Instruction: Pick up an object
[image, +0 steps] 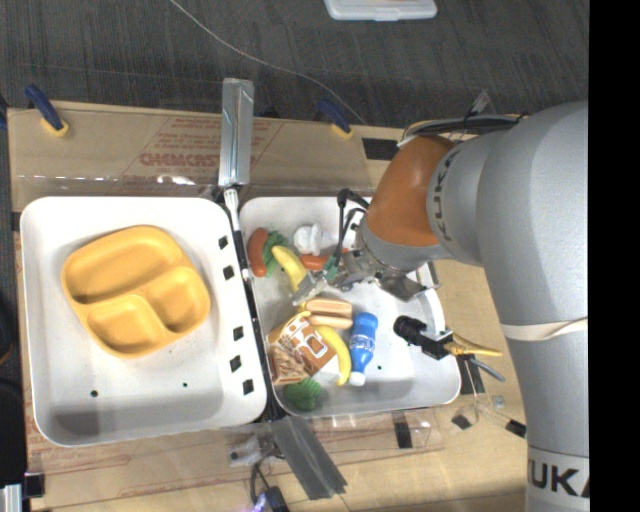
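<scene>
My gripper (333, 270) reaches down into the right bin (405, 375), near its middle back. It hangs just above a hot dog (328, 308) and right of a yellow banana (288, 265). A red piece (258, 250), a green piece (276, 243) and a white crumpled thing (308, 238) lie at the bin's back left. Nearer the front lie a blue bottle (362, 340), a brown snack bag (299, 350), a second banana (341, 358) and a green broccoli-like piece (305, 394). I see nothing held.
The left bin (60, 400) holds a yellow divided tray (135, 290). A metal divider (236, 130) stands between the bins at the back. The grey arm with its orange band (405, 200) covers the right bin's back right corner.
</scene>
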